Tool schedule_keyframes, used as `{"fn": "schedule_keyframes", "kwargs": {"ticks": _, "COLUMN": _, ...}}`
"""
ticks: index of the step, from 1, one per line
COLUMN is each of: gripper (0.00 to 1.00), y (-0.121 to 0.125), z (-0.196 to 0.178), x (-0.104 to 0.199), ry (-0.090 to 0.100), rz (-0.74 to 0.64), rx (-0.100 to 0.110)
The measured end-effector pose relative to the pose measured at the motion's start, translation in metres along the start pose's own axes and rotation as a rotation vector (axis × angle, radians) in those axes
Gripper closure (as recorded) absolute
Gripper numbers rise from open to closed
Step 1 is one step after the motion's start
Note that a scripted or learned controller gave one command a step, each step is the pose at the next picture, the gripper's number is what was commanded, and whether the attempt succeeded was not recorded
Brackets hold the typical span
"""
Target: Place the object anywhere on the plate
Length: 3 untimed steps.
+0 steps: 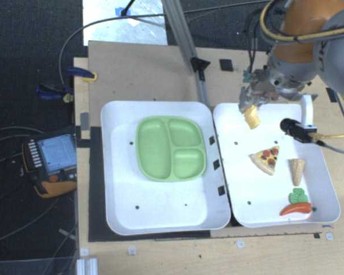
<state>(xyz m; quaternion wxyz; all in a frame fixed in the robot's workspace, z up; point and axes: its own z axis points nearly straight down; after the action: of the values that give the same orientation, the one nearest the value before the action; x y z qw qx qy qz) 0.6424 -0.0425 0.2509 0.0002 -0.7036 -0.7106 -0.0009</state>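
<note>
Camera view, near edge first: in the right-hand shallow white bin [327, 211] you see an orange-red toy carrot with a green leafy top [297, 204] close to the near right corner. Just beyond it, a tan toy ice-cream cone [297, 171] lies point-down toward you. Left of the cone, a toy pizza slice with red toppings [266, 159] rests flat, apart from both.

Left-hand shallow white bin [160, 216]: a pale green plastic plate with three compartments [171, 148] sits in its middle, nothing on it.

Farther back, over the right bin's far left corner, your gripper [251, 109] hangs from the grey arm with the orange band [307, 16]. A small yellow wedge, cheese-like [251, 118], sits at the fingertips, pinched narrow between them and lifted off the bin floor, well apart from the plate.
</note>
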Motion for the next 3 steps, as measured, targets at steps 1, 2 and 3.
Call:
{"fn": "schedule_keyframes", "kwargs": {"ticks": 1, "gripper": 1.0, "y": -0.011, "z": 0.014, "x": 0.054, "ry": 0.0, "rz": 0.0, "rx": 0.0}}
{"fn": "schedule_keyframes", "kwargs": {"ticks": 2, "gripper": 1.0, "y": -0.013, "z": 0.023, "x": 0.114, "ry": 0.001, "rz": -0.001, "rx": 0.001}}
{"fn": "schedule_keyframes", "kwargs": {"ticks": 3, "gripper": 1.0, "y": -0.017, "z": 0.033, "x": 0.168, "ry": 0.001, "rz": 0.0, "rx": 0.001}}
